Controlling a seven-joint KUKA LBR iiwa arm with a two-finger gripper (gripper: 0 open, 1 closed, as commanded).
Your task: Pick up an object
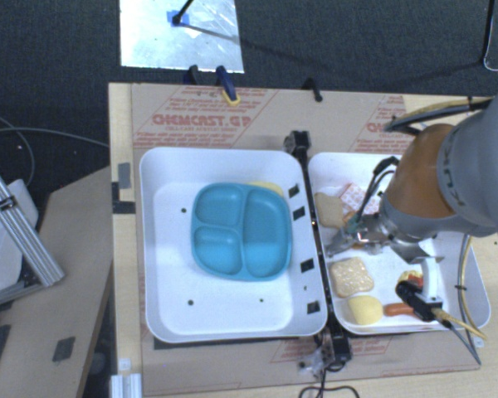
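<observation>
My gripper point(347, 240) hangs low over the middle of the right bin point(480, 301), with the arm coming in from the right. Just left of and above it lies a tan chunk point(329, 209). A red-and-white patterned piece point(352, 195) sits behind that. Directly below the gripper is a pale, speckled, bread-like square point(350, 276). Nearer the front edge lie a yellow rounded piece point(365, 309) and an orange stick point(394, 309). A small red piece point(412, 277) peeks out beside the wrist. Nothing is visibly held.
The left bin point(170, 222) holds a blue divided plate point(241, 230) with a yellow item point(270, 188) peeking from under its far right corner. A black divider point(310, 222) runs between the bins. The arm's bulk covers the right bin's far right part.
</observation>
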